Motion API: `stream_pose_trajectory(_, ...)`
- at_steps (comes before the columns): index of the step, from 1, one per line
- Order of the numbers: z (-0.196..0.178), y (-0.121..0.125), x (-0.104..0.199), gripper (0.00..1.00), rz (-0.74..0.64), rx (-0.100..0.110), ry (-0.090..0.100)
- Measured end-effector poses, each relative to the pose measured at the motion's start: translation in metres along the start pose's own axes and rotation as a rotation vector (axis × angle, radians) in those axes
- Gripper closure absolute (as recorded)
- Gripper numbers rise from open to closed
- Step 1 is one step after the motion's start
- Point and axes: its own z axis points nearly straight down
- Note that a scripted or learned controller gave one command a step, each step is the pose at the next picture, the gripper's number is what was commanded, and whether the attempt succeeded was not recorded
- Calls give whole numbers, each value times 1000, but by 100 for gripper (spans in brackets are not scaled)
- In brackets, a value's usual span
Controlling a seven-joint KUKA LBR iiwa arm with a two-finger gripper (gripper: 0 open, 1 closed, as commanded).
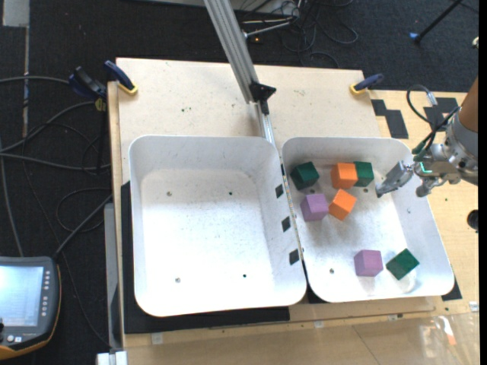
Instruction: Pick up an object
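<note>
White plastic, two shallow bins side by side. We see the left bin (pixel 152 204) w/ nothing but dark specks on its floor, well left of the fingers. The right bin (pixel 434 242) holds seven blocks. Going L to R: a green cube (pixel 305 175) and a purple cube (pixel 313 207) sit farthest left of the fingers, near the divider. Next an orange cube (pixel 344 175) w/ a second green cube (pixel 364 172) touching its right side, and a tilted orange cube (pixel 342 204) just below them, beside the purple one. Toward the near rim, below the fingers and well apart from them, a purple cube (pixel 368 262) and a dark green cube (pixel 402 264) sit just beside each other.

The gripper (pixel 392 181) hangs over the right bin's far-right part, arm coming in from the right. The fingers look slightly apart, nothing between them, though it's small so approx. only.

Key relation, as we judge it: the nearest pick is the green cube of the orange/green pair, just left of the fingertips and about level w/ them. Cubes, so no real long axis. The touching orange neighbour could get in the way of a finger.
</note>
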Motion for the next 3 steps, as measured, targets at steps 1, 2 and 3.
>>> stream_pose_trajectory(1,-2,1,0,0,1,-4,-1)
stream_pose_trajectory(2,50,-9,4,0,2,1,0)
stream_pose_trajectory(3,111,-16,8,0,3,3,1)
